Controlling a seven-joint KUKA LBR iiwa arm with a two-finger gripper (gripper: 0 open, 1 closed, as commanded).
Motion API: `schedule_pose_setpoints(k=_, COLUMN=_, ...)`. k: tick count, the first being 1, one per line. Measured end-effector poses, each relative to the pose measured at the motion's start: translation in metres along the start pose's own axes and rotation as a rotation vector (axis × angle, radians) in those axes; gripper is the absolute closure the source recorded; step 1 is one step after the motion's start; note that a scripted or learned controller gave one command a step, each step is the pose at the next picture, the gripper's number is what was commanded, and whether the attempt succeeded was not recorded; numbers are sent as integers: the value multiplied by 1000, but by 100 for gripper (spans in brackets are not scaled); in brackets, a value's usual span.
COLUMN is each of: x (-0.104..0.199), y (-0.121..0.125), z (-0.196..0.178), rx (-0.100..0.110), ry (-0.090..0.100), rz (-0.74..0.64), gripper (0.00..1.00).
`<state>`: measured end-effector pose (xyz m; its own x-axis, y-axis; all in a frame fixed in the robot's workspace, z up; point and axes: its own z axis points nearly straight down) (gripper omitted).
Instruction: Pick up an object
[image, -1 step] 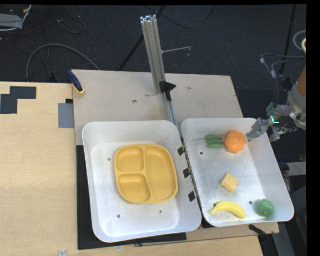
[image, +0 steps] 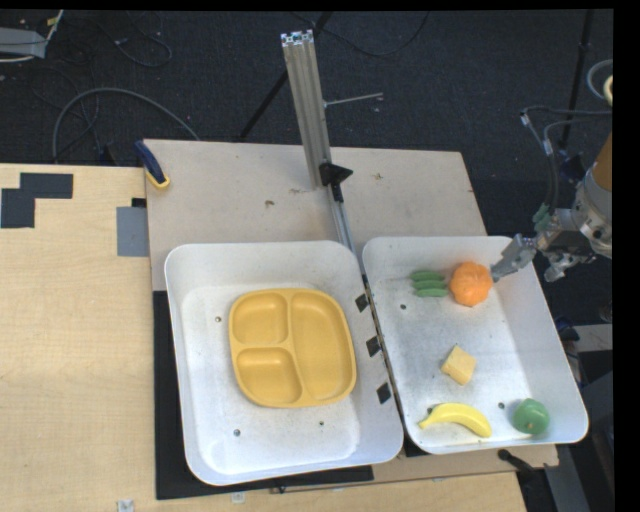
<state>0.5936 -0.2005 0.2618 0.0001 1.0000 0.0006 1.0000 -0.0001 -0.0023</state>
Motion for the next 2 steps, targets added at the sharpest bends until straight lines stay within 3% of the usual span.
schedule_pose_setpoints(k=2, x=0, y=-9, z=103, rx=4, ry=1, rz=0, gripper=0)
